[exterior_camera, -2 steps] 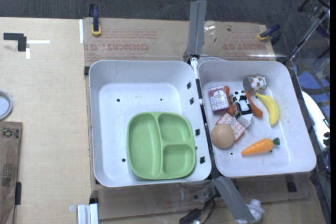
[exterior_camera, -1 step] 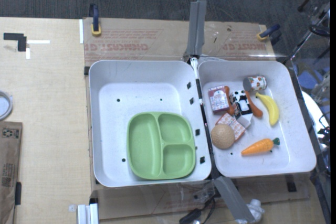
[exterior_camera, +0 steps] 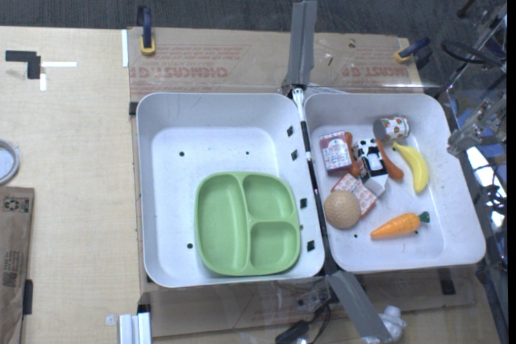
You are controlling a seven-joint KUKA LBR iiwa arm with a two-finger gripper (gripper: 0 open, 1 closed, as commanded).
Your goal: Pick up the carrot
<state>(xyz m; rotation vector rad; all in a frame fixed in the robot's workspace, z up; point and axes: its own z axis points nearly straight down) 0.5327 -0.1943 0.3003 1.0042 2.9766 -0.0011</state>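
The carrot [exterior_camera: 397,225] is orange with a small green top pointing right. It lies flat in the right bin [exterior_camera: 427,250], near that bin's front right, on bare white floor. A tan round ball [exterior_camera: 342,209] sits just to its left, a small gap apart. The yellow banana [exterior_camera: 414,166] lies a little behind the carrot, not touching it.
Behind the carrot are a red packet [exterior_camera: 334,151], a black-and-white item [exterior_camera: 371,159], a thin orange-red piece [exterior_camera: 393,165] and a small can [exterior_camera: 392,127]. The left bin [exterior_camera: 161,141] holds a green divided plate [exterior_camera: 247,223]. Metal framework [exterior_camera: 484,117] stands past the right bin's edge.
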